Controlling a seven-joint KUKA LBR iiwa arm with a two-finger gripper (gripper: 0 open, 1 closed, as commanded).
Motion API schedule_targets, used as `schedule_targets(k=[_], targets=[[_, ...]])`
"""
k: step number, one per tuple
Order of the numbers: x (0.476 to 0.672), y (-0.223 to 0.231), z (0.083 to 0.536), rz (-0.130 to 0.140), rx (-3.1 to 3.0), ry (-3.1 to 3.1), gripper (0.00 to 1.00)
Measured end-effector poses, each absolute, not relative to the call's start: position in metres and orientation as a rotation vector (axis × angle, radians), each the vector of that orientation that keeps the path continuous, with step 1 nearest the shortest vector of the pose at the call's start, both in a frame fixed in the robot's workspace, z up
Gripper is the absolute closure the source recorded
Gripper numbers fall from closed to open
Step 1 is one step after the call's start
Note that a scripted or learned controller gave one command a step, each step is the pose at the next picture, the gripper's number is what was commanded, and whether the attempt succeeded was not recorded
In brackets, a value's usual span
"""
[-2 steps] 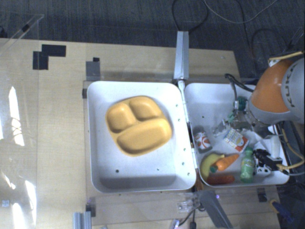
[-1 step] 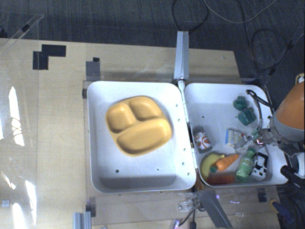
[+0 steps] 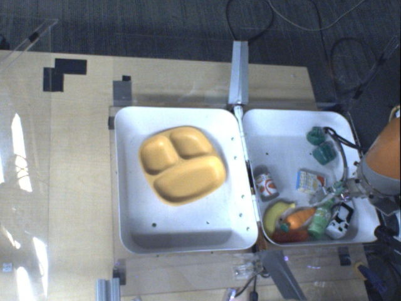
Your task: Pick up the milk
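Right bin [image 3: 282, 124]: milk carton [image 3: 309, 180], small and flat, lies right of centre, apart from the clutter of banana [image 3: 276, 213], carrot [image 3: 299, 217] and green bottle [image 3: 319, 221] at lower right. Gripper [image 3: 341, 196] hangs just right of the carton, likely approaching; whether it is apart or closed cannot be told. Left bin [image 3: 125, 187]: yellow divided tray [image 3: 182, 163].
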State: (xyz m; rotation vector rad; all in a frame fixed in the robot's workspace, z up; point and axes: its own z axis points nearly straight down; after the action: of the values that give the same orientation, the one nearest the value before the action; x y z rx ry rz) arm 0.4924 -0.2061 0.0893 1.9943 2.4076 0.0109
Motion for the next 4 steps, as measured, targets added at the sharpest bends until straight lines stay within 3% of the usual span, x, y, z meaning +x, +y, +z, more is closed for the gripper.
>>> schedule_targets(k=[1, 3, 4], targets=[[0.495, -0.205, 0.101, 0.017, 1.989, 2.407, 1.0], [0.493, -0.206, 0.09, 0.006, 1.485, 2.746, 1.0], [0.489, -0.163, 0.194, 0.004, 1.521, 2.739, 1.0]])
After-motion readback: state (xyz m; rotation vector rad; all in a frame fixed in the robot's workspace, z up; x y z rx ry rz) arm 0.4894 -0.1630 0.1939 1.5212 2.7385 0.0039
